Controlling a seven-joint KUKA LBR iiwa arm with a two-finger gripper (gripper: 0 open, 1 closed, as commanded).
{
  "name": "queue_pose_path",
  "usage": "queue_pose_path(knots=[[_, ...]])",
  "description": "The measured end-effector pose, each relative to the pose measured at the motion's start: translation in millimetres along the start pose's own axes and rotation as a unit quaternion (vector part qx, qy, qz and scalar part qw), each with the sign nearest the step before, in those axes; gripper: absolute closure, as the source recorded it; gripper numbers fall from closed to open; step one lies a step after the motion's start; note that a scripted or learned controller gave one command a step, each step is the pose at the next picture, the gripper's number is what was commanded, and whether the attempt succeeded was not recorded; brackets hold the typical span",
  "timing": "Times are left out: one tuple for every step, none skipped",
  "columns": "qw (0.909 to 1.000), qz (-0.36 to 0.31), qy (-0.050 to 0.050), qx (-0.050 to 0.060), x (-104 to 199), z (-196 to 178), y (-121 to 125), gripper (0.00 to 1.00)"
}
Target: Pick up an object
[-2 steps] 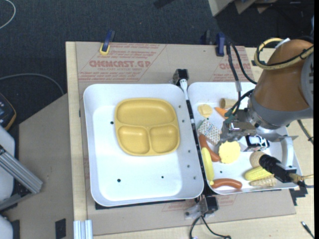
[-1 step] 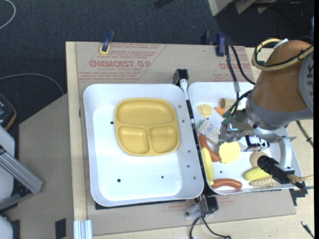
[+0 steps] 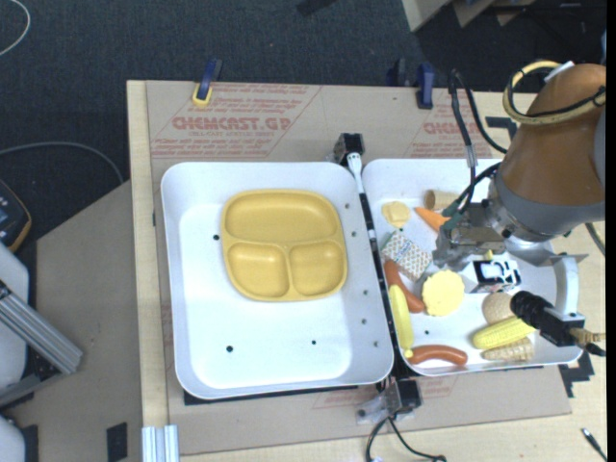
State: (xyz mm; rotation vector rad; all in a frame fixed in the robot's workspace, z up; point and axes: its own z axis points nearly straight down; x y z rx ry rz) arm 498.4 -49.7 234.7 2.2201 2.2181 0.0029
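We are at the right bin (image 3: 380, 183), the one full of toy food. Our gripper (image 3: 460, 248) hangs low over the middle of that bin, near a yellow round piece (image 3: 444, 294) and a checked packet (image 3: 407, 255). The arm (image 3: 556, 152) covers much of it, so we cannot tell how our gripper is set or if it has anything in it.

We think the job now is to choose one thing and come straight down on it. The yellow round piece looks like a good pick, because it lies on top and is just below us. We should come down slowly and close on its sides, not on its flat face.

Other food lies close by. A red sausage (image 3: 404, 288) and a yellow banana (image 3: 399, 320) lie beside the round piece. A corn cob (image 3: 501, 333) and another sausage (image 3: 438, 356) lie near the front wall. A carrot (image 3: 430, 217) sits near the back. These are packed tight, so we might bump one or grab two.

The left bin (image 3: 183, 258) holds a yellow divided plate (image 3: 285, 243). It is well apart from us.
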Motion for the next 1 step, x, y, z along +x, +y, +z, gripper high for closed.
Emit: queue_pose_path(knots=[[1.0, -0.001, 0.0, 0.001, 10.8, 3.9, 6.6, 1.0]])
